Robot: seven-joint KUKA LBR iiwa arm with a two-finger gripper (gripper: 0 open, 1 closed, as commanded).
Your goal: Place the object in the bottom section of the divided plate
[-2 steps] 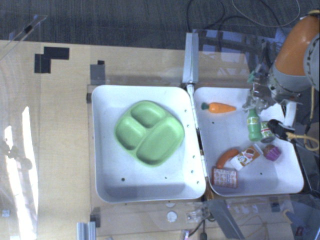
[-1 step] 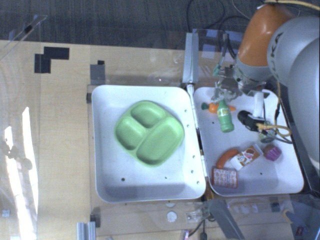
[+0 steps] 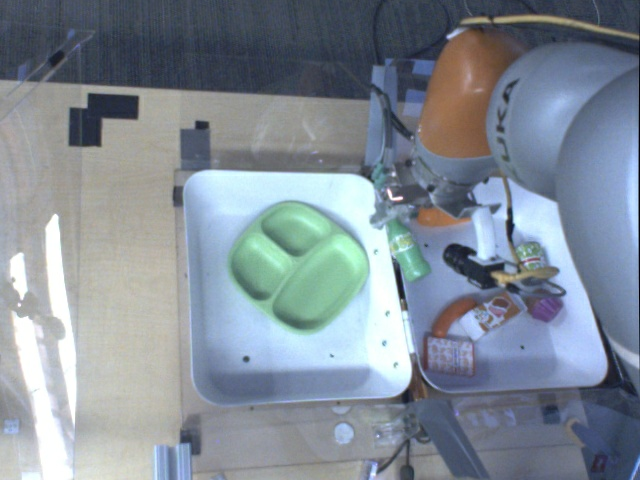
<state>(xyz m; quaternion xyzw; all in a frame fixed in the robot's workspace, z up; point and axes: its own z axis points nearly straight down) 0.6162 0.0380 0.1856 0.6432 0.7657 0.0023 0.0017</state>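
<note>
arm: the grey kuka arm [image 3: 560, 118] reaches in from the right, its orange band over the right bin [image 3: 580, 353].
jaws: the jaws [image 3: 398, 203] sit at the seam between the bins; spread or pressed together, cannot tell.
green bottle: the green bottle [image 3: 408, 252] lies tilted just below the jaws, on the right bin's left edge.
divided plate: the green divided plate [image 3: 298, 264] rests in the left bin [image 3: 215, 358], sections bare.
counter: pale wood counter [image 3: 100, 318].

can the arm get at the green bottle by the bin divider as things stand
Probably yes: the gripper hangs just above the green bottle, which lies at the right bin's left edge with nothing on top.
</note>
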